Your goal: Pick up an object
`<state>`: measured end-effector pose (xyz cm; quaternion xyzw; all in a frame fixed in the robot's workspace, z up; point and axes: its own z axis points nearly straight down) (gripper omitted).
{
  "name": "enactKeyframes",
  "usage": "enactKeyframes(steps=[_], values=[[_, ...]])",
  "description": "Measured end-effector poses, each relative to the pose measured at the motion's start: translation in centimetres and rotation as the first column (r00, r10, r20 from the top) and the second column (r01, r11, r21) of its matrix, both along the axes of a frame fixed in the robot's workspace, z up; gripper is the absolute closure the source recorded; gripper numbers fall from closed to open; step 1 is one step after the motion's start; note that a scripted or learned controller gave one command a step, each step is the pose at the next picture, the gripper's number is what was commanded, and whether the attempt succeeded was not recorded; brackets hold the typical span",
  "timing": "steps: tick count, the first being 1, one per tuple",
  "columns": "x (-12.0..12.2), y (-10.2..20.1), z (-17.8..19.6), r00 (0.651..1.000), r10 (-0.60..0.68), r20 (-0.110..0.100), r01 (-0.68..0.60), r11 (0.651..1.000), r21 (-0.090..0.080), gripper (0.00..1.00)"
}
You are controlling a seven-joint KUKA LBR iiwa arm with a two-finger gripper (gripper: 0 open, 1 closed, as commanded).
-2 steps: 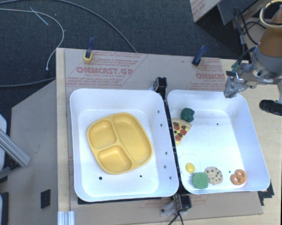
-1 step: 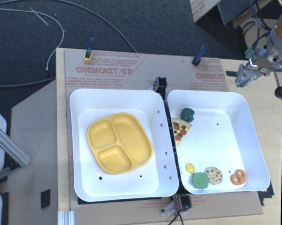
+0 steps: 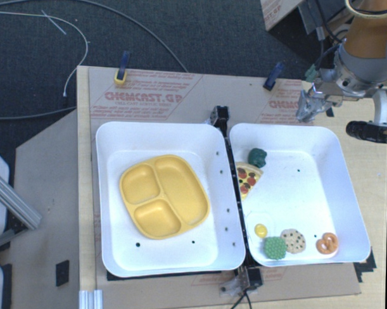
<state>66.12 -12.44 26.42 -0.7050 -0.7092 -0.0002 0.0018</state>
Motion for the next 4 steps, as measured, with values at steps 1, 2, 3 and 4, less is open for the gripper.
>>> enactKeyframes(steps=[1,2,3,4], values=[[-0.3,5.0,0.5,1.000,-0.001,0.000,0.001,1.000,-0.001,1.00],[0.4,9.9,-0.3,1.000,-0.001,-0.001,0.001,1.000,-0.001,1.00],[-0.8,15.3,-1.9,1.000,-0.001,-0.002,0.001,1.000,-0.001,1.00],[-1.3,20.2,-1.6,1.000,0.000,0.001,0.000,1.000,-0.001,1.00]])
